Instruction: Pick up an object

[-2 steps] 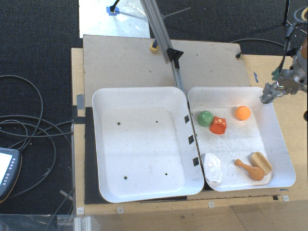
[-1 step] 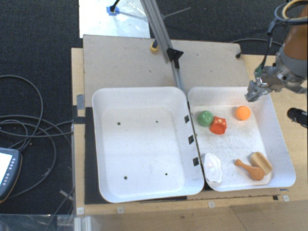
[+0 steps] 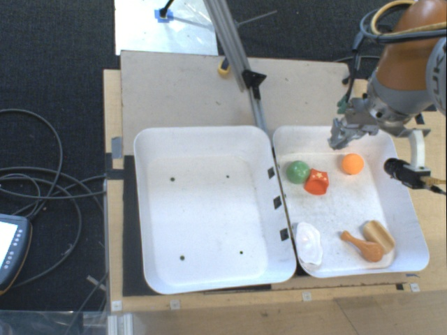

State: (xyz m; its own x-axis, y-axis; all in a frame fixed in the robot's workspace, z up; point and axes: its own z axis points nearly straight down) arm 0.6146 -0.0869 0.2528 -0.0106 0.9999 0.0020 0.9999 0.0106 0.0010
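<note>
The right bin (image 3: 398, 208) holds a green ball (image 3: 299, 171), a red cup-like piece (image 3: 316, 181), an orange ball (image 3: 353, 163), a crumpled white object (image 3: 309, 242), a brown drumstick-shaped toy (image 3: 362, 246) and a tan bread-like block (image 3: 378, 234). My gripper (image 3: 340, 139) hangs over the bin's back edge, a little up and left of the orange ball. I see nothing between its fingers, which are small and dark here.
The left bin (image 3: 209, 208) sits beside the right one, with a divider of black clips (image 3: 277, 202) between them. A slanted metal pole (image 3: 234, 40) crosses the back board. Cables (image 3: 42, 180) and a tablet (image 3: 10, 246) lie left of the bench.
</note>
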